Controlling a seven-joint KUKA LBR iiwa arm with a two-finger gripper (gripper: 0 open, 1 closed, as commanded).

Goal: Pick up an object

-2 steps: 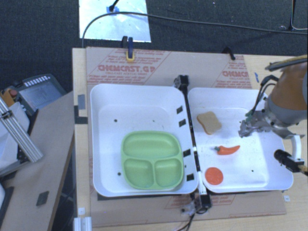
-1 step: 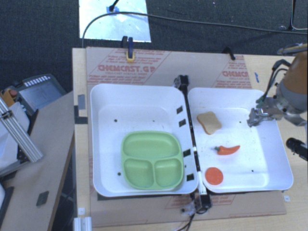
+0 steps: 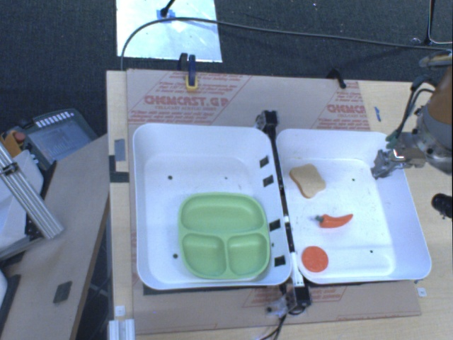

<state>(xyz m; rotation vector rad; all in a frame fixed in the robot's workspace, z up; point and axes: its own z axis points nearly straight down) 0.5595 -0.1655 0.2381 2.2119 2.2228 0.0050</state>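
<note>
Tan bread slice (image 3: 307,180) left of claw (image 3: 383,166)

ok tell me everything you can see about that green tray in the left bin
The green tray is a pale green divided plate, looks like matte plastic, rounded-rectangle with three compartments: one wide along the far side, two smaller along the near side. It lies flat and upright on the floor of the left bin, toward its near right corner. Its compartments hold nothing visible, and nothing else touches it.

On the bench, the left bin (image 3: 152,147) holds a divided tray (image 3: 225,235) near its front edge. In the right bin (image 3: 407,211), a bread slice (image 3: 307,180) lies toward the back-left, what looks like a chili (image 3: 335,220) at mid-bin, and a round slice (image 3: 315,259) by the front-left corner.
</note>
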